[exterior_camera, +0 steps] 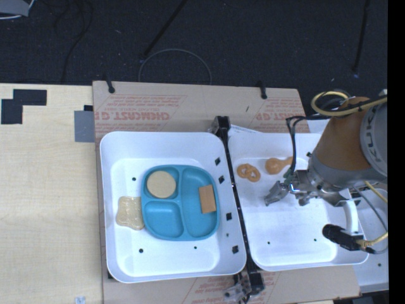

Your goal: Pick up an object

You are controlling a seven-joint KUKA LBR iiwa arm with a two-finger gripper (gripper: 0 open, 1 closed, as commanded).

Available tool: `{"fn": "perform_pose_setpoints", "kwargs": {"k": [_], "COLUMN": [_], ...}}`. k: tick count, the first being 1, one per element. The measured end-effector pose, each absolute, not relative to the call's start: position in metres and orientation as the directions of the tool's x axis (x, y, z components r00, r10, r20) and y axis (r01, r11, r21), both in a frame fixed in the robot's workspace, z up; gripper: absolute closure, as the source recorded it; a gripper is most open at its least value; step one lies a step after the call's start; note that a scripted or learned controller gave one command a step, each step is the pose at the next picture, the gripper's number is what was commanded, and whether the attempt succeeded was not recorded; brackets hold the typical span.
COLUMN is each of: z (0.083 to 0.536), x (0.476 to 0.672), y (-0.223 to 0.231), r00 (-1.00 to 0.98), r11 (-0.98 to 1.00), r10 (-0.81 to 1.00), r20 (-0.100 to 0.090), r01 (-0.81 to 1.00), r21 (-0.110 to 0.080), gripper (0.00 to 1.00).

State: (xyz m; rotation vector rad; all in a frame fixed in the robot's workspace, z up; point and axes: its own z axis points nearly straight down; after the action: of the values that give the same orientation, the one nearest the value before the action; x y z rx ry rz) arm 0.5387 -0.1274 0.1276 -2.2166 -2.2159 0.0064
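Lying in the right bin [297,252], near its far wall, are two small things: a pretzel-shaped piece [249,172] close to the divider between the bins, and an orange-tan lump [276,165] just beside it on the right. Both rest on the white floor, apart from each other. The claw [277,195] hangs a little nearer to the camera than these two pieces, between them and the middle of the bin, and nothing is seen between its fingers; whether they are spread or pressed together I cannot tell. The arm [345,147] covers the right part of this bin. In the left bin [120,258] sits a blue divided tray [171,223] with a round tan disc [161,184] and a brown block [207,199] in separate compartments. A pale yellowish piece [130,212] lies touching the tray's left edge. Both bins stand on a cardboard sheet [190,106] on the bench [44,201].
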Motion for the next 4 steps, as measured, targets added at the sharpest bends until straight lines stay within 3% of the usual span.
{"fn": "perform_pose_setpoints", "kwargs": {"k": [1, 2, 4], "z": [0.085, 0.098, 0.203], "x": [0.538, 0.539, 0.547], "y": [-0.126, -0.128, -0.121], "r00": [0.002, 0.008, -0.001], "r11": [-0.002, -0.008, 0.001], "r10": [1.0, 1.0, 1.0], "r20": [0.001, 0.001, 0.0], "r01": [1.0, 1.0, 1.0], "r21": [-0.004, -0.003, 0.002], "gripper": [0.0, 1.0, 1.0]}}
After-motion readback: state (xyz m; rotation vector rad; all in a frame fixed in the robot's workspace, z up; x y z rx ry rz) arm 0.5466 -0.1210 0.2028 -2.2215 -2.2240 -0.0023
